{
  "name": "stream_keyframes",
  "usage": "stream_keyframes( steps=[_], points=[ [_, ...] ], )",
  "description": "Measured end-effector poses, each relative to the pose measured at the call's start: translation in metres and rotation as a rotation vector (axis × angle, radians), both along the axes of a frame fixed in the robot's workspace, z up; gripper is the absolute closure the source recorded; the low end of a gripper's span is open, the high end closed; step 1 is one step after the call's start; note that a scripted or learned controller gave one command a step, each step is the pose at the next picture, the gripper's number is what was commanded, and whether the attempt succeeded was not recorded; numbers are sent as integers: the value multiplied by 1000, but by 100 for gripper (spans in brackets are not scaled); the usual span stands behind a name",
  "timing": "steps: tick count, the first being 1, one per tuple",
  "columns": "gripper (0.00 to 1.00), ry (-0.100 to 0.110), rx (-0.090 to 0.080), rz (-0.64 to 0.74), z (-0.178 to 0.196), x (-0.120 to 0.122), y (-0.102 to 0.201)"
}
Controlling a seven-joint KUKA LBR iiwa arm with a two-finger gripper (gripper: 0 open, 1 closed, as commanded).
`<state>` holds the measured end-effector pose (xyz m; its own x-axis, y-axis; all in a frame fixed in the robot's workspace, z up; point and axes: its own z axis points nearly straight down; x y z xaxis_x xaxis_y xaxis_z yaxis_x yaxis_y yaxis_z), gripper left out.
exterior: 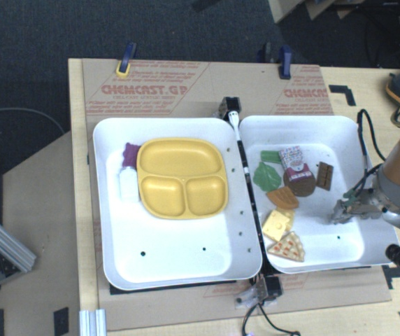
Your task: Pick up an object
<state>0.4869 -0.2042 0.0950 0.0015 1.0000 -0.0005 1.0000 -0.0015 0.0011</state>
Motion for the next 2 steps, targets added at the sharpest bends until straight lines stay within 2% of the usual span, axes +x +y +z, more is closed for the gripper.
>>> stream_keyframes(
  steps=[2],
  points=[
    [100, -7, -4, 2, 126, -4, -4]
  ],
)
